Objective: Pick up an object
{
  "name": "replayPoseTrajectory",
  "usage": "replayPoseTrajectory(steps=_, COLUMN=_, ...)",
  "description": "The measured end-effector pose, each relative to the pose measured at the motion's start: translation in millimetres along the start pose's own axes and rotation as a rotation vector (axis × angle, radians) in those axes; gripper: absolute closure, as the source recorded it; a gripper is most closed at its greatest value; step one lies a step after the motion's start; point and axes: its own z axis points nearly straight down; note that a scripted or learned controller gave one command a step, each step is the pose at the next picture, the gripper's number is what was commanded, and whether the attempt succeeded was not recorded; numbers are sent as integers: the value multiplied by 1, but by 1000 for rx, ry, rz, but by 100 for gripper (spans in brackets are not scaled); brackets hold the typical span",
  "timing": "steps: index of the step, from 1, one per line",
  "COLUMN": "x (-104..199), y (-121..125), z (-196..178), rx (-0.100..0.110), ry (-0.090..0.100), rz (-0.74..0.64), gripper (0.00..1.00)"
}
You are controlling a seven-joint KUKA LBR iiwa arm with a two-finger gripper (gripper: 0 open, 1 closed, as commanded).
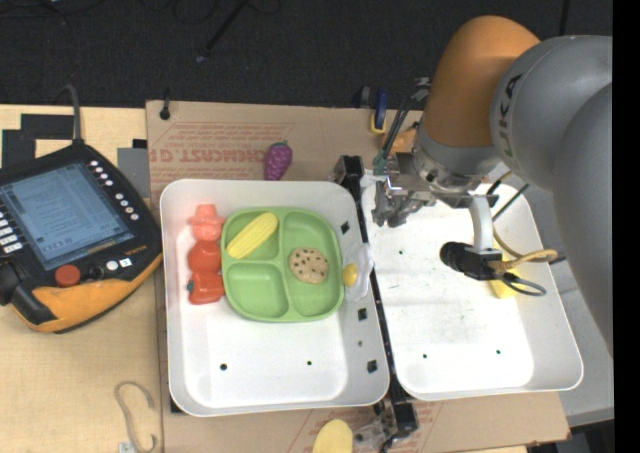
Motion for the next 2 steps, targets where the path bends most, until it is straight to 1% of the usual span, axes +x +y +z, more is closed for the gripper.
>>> replayPoseTrajectory(steps=1, x=0, y=-11, z=1, rx=0, ry=1, rz=4, gripper=100)
replayPoseTrajectory(steps=2, x=2, y=-10, z=1, rx=-1, ry=0, rz=2, gripper=100)
